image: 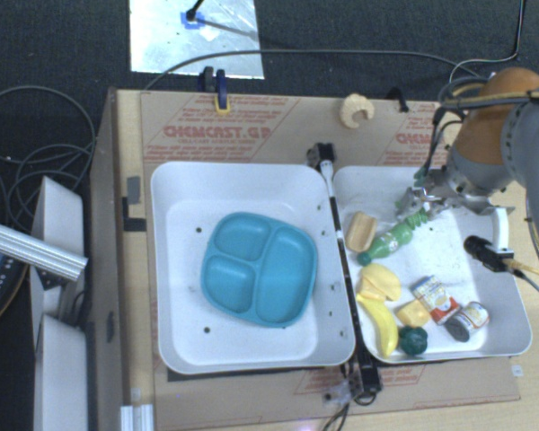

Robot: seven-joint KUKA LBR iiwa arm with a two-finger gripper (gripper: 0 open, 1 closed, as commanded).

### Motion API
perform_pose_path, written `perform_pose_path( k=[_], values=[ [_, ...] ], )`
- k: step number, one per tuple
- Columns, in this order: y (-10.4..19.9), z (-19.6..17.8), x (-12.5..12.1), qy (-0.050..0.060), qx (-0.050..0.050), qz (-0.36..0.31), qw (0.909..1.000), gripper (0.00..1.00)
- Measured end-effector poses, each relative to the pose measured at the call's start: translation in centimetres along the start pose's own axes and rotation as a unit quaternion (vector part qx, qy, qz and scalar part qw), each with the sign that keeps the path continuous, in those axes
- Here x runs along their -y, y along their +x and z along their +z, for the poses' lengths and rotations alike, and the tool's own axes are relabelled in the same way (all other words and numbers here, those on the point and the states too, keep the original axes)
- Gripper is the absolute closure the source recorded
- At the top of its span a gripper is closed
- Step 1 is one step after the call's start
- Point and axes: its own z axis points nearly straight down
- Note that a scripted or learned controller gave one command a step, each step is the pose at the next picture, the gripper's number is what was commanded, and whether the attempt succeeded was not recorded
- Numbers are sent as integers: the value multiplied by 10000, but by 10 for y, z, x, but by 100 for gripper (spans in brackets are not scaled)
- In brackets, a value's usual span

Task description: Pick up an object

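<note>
Arm [508, 133]: reaching in from the right, its grey body and orange band hanging over the upper right corner of the right bin.
Gripper [419, 203]: sitting low over the upper part of the right bin [521, 330], just above the top end of the green bottle.
Fingers: pointing down toward the bottle's cap end; how far they are standing apart I cannot tell, as the wrist is hiding them and the spot is blurred. Whether they are touching the bottle I cannot tell either.
Green bottle [391, 239]: lying at a slant in the right bin, its upper end running up under the gripper, its lower end nearing the bin's left wall.
Tan piece [361, 231]: lying just left of the bottle, close to the divider between the bins.
Banana [383, 326]: lying along the lower left of the right bin, with a paler yellow piece [380, 283] just above it.
Dark green ball [413, 340]: resting beside the banana's lower end, near the bin's front wall.
Small packets [440, 302]: clustering at the lower middle of the right bin, red, white and yellow, well apart from the gripper.
Left bin [175, 241]: carrying a blue divided plate [259, 268] lying flat in its middle.
Tabletop [278, 124]: brown board under both bins, a small beige object [357, 109] lying on it behind the right bin.
</note>
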Motion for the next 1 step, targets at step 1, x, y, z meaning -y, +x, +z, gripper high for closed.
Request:
perform_pose_path(
  k=[1],
  values=[
    [95, -91, 27, -9, -17, 1, 10000, 100]
  ],
)
